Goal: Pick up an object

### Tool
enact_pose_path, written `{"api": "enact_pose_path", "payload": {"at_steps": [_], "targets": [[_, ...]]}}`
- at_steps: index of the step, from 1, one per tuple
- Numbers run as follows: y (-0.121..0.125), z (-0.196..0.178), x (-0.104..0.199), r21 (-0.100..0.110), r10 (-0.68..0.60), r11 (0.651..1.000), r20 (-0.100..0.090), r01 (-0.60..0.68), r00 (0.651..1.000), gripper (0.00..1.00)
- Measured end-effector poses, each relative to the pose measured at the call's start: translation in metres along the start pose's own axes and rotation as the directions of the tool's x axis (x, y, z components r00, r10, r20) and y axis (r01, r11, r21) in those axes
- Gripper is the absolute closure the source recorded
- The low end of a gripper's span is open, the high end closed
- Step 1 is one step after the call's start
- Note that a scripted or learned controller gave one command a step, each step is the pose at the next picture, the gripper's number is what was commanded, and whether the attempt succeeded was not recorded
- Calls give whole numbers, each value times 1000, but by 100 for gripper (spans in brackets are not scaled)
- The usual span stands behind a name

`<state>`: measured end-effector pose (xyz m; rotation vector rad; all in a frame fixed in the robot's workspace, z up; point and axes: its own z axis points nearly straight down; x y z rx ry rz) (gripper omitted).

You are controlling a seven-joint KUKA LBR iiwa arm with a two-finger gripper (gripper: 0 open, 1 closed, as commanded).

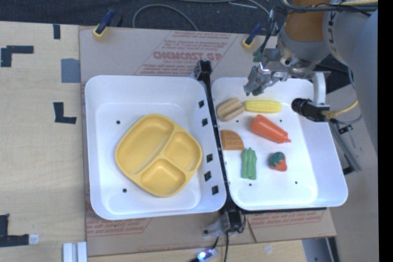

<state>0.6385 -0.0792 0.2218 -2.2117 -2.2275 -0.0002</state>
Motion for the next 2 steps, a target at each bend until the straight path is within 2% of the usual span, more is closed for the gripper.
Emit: {"api": "enact_pose_path", "payload": {"at_steps": [2], "targets": [[26,-3,118,0,0,1000,0,0,1000,100]]}}
